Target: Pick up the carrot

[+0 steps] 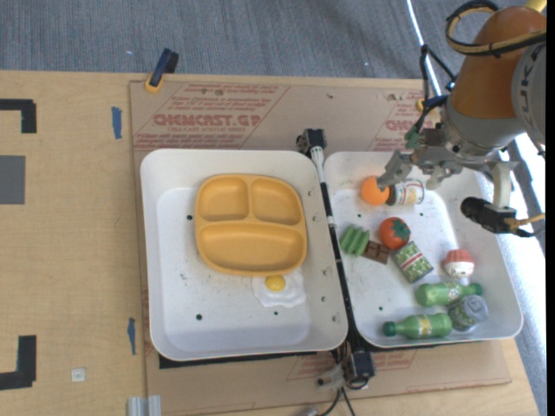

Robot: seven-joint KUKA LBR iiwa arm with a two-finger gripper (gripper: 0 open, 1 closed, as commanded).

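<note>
Carrot seen at far-left of right bin, gripper just above it.

Tabletop (69,232) carries 2 white bins: left bin (165,319) w/ yellow tray (251,224) and fried egg (276,286); right bin (507,310) w/ toy foods. Gripper (406,170) is seen over right bin's far part; fingers' state can't be told. Carrot (375,191) lies beside a small bottle (406,194).

Grey carpet floor (260,16); tan bench (61,258)
</note>
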